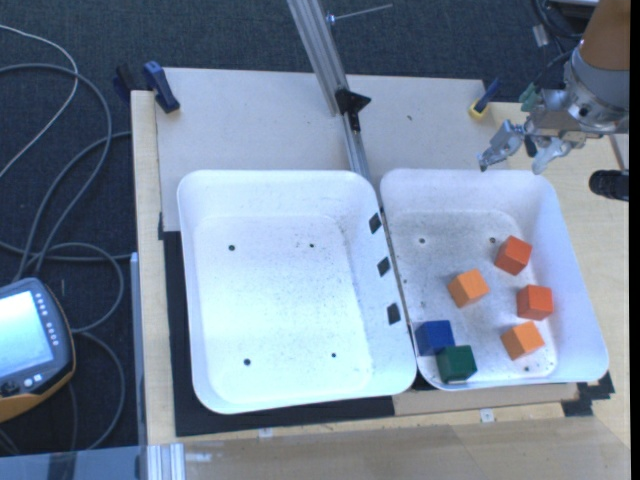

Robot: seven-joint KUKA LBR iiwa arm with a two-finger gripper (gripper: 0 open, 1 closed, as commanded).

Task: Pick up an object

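The right bin (560, 230) holds several orange cubes, among them one at the back right (513, 254) and one nearer the middle (468, 288). A blue cube (434, 337) and a dark green cube (457, 363) sit touching at the bin's front left corner. My gripper (520, 154) hangs above the bin's far rim, well behind the cubes and apart from them. Its fingers (496, 153) are spread open with nothing between them.
The left bin (200, 208) stands beside the right one, with black clips along their shared wall. A slanted metal pole (318, 43) rises behind the bins. Blue clamps (160, 86) grip the board's back corners. A handheld pendant (30, 343) lies at far left.
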